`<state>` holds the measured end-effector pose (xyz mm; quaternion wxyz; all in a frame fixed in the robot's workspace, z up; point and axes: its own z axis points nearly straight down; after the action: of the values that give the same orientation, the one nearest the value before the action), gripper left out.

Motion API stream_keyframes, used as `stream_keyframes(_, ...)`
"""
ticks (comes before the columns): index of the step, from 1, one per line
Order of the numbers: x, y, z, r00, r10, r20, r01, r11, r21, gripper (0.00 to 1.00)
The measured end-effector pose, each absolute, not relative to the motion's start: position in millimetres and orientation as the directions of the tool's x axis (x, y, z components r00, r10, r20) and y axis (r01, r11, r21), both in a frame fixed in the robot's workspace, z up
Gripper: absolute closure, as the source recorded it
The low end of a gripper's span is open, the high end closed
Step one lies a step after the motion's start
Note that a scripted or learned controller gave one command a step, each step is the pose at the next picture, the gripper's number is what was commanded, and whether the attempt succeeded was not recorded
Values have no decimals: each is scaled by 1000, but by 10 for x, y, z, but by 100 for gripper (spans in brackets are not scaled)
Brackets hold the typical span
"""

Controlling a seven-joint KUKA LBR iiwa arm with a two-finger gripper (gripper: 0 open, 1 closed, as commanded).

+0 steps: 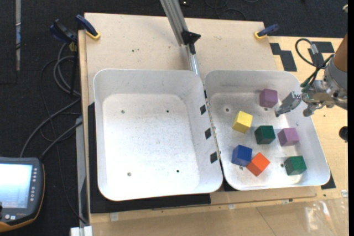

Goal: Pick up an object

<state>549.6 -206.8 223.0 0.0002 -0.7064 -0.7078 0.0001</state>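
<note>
The right bin (pixel 310 135) holds several small blocks. There are a purple block (pixel 268 98), a yellow block (pixel 242 121), a dark green block (pixel 265 134), a second purple block (pixel 288 136), a blue block (pixel 241 155), an orange block (pixel 258 164) touching the blue one, and a green block (pixel 295 165). My gripper (pixel 297 106) hangs over the right bin's far right side, just right of the first purple block and above the second. Its fingers (pixel 287 103) are open, with nothing between them.
The left bin (pixel 110 119) lies beside the right one, their rims meeting at the middle. A slanted metal pole (pixel 168 0) runs down to the bins' shared back corner. Clamps (pixel 87 27) sit at the board's back corners, and cables (pixel 310 55) lie at the right.
</note>
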Motion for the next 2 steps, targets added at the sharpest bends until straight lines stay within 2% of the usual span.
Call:
stream_keyframes(1, 5496, -2069, 2231, -2, 1000, 0, 1000, 2, 0, 0)
stream_keyframes(2, 5498, -1978, 1627, -1, 1000, 2, 1000, 1, -6, 0)
